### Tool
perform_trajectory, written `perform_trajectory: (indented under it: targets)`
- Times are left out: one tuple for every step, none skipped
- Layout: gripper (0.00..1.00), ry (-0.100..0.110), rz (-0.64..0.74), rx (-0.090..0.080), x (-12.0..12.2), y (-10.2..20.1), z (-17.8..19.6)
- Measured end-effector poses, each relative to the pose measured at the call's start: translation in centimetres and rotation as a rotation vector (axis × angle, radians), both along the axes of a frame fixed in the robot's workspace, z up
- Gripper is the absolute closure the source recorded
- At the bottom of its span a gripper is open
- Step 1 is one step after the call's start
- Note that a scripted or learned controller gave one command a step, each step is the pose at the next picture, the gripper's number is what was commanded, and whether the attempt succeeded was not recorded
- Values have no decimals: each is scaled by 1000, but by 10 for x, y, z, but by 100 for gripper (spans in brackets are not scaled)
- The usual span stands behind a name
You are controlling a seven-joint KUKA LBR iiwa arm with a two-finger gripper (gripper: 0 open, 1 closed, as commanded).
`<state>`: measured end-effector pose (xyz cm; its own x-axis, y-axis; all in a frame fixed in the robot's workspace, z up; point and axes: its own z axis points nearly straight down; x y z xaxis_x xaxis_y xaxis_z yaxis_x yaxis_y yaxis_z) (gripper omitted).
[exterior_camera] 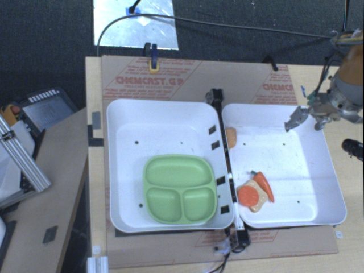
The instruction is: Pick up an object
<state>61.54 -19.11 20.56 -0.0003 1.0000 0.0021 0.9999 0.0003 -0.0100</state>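
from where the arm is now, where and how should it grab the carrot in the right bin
Grip the carrot across its narrow middle, coming straight down. It lies flat and slanted, its lower part against the round orange piece, so close the fingers across its width. The gripper hangs open over the bin's far right.

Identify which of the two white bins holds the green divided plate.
The left bin holds the green plate. The right bin holds small orange items instead.

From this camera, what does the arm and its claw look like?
The arm is grey, metallic, with an orange band above the wrist and thin dark cables running alongside. The claw is grey, with two short dark-tipped fingers splayed apart.
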Motion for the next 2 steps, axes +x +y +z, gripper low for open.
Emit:
perform_trajectory:
  targets:
    - [0, -12, 3, -3, 3, 0, 7]
    - [0, -8, 3, -2, 3, 4, -55]
